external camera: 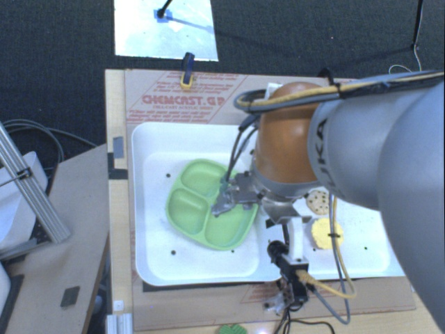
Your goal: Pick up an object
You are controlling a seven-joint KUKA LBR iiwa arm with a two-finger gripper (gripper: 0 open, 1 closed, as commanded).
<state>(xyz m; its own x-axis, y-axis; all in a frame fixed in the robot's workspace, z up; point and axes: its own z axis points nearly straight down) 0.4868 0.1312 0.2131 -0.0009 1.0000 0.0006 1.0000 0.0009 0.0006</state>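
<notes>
Arm [375, 145]: big grey thing closest to the lens, comes in from the right and blocks most of the right bin [361, 256]; orange band [281, 141] sits just right of the green plate.
Gripper [226, 202]: down at the right edge of the green plate [208, 204], metal bits over the rim. Honestly can't tell how wide the fingers are or whether they've got anything, too small and blurry.
Green plate: the thing to pick, one of them, three compartments, lying flat in the left bin [153, 186], roughly its middle.
Hidden stuff: plate's right edge is partly behind the gripper.
Cookie [318, 202]: one, speckled, right of the plate, peeking out under the arm in the right bin.
Yellow thing [323, 234]: one, just below the cookie, partly covered by a cable, can't say what it is.
Bins: two, white, side by side.
Cables [306, 284]: tangle hanging below the wrist, lower right of the plate.
</notes>
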